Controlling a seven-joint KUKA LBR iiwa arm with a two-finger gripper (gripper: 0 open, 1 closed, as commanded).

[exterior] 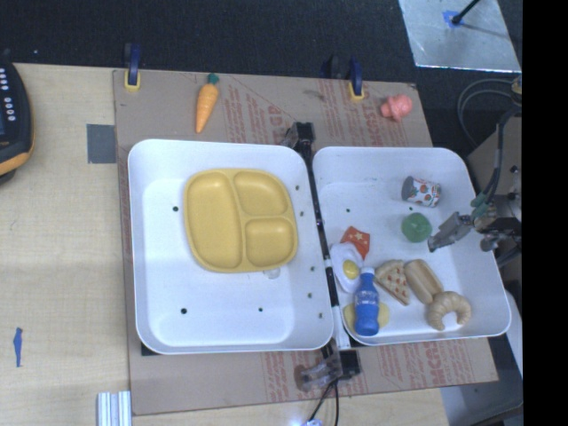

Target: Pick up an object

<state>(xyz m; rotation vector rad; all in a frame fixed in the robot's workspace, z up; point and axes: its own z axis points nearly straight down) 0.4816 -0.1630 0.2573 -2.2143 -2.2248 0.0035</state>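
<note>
Grey metal jaws on dark wrist block, small teal-green fitting (cables looped behind).

A pale wood-grain tabletop (pixel 62 264) fills the left and lower part of the view. On it lies a brown cardboard sheet (pixel 266 105) printed with faded red lettering, held at its far edge by three clamps, a yellow-tipped one (pixel 132 67) at the left corner and two more near the middle, one of them (pixel 355 80) yellow-tipped as well. A small grey square (pixel 101 143) sits just left of the cardboard. A dark handheld controller with an orange rim (pixel 12 114) rests at the left edge. Beyond the tabletop, the floor (pixel 222 16) is dark carpet. A light grey patch (pixel 457 20) lies on it at upper right, marked with blue tape. The light is even and soft.
</note>
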